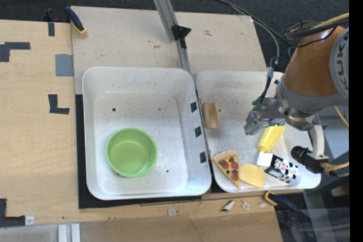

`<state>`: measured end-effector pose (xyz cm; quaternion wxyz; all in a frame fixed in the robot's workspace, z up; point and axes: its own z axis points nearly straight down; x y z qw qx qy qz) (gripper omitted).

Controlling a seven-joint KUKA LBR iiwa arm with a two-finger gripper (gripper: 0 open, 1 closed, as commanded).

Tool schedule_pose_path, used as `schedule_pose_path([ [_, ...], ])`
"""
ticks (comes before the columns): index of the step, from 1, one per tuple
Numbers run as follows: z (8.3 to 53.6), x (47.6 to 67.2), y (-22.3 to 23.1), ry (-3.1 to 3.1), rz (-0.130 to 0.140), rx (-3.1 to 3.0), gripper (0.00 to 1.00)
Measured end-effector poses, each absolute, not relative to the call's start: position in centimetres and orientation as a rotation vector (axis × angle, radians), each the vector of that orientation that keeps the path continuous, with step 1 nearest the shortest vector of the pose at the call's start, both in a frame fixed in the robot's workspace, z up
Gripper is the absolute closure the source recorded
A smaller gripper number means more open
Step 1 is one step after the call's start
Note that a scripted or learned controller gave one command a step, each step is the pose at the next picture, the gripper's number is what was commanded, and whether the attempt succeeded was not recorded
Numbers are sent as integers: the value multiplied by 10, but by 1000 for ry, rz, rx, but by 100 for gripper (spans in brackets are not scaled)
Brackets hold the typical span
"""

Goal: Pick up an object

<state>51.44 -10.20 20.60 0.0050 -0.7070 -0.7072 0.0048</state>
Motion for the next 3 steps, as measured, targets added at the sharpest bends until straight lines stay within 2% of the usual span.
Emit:
schedule_pose_path([
  [1, 140, 518, -102, -2214, 14, -2213, 0],
  [2, 90, 518, -101, -2218, 2, -2218, 0],
  [3, 100, 517, -100, -2213, 4, -2215, 100],
])
